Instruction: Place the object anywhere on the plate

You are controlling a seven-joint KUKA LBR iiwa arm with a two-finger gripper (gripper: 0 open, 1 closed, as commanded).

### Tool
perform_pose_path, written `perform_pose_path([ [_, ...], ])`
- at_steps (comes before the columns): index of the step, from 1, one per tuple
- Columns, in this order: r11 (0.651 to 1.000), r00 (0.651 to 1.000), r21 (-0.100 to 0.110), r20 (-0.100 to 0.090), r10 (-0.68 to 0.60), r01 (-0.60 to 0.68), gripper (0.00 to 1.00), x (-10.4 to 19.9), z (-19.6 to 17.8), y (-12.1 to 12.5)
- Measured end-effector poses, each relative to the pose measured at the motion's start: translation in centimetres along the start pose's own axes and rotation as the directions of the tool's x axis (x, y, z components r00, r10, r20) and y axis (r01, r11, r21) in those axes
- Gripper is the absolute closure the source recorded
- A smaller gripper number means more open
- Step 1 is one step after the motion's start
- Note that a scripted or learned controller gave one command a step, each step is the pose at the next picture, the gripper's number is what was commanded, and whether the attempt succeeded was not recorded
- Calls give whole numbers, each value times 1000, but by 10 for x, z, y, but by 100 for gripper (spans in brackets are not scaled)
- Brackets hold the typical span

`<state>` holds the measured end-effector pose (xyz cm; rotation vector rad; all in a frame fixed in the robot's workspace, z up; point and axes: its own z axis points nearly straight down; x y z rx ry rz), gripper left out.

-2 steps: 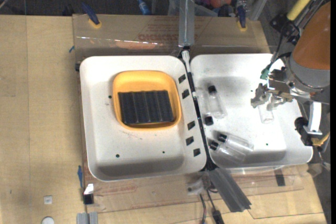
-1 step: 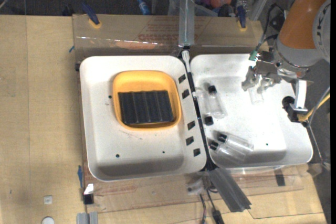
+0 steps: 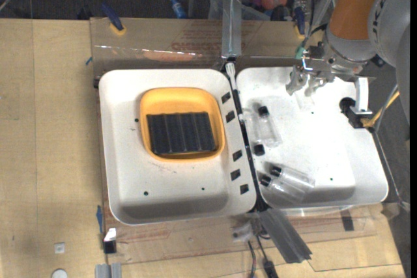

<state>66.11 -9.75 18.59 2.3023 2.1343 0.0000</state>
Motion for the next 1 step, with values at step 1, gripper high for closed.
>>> perform_pose_path([
  [1,967,967,-2,0,-254,254,100,23,-21,4],
])
